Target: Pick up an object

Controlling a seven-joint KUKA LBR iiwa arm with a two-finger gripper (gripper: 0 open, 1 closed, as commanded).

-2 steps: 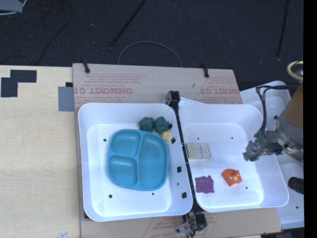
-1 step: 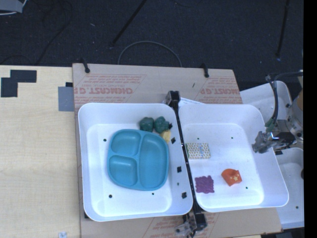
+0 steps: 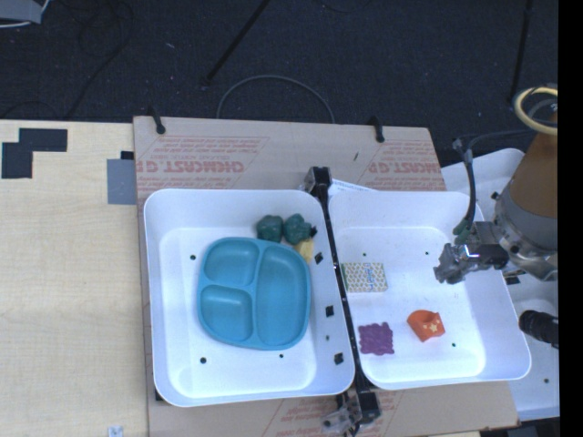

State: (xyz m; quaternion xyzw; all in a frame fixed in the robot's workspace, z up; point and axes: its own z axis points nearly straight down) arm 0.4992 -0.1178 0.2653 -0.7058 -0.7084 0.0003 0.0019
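A: Where is the gripper (image 3: pixel 453 267) sitting?

B: At about 3 o'clock in the right bin (image 3: pixel 492 362), low over its right wall. The grey arm (image 3: pixel 533 198) with its orange band comes in from the right edge behind it.

A: Jaws?

B: Too small and dark to read; I cannot tell how far apart they stand, and I see nothing in them.

A: What could it pick?

B: 3 things lie on that bin's floor. An orange block (image 3: pixel 426 324) at 5 o'clock from the gripper, near but apart. A purple piece (image 3: pixel 376 339) at 7 o'clock of the bin, beside the block. A pale patterned card (image 3: pixel 364 277) at 9 o'clock, close to the black divider (image 3: pixel 330 271).

A: Anything in the way?

B: Bare white floor lies between the gripper and the orange block. The left bin (image 3: pixel 168 353) holds a blue 3-part plate (image 3: pixel 255 292), with 2 dark green lumps (image 3: pixel 282 228) and a yellow bit (image 3: pixel 306 248) at its 1 o'clock
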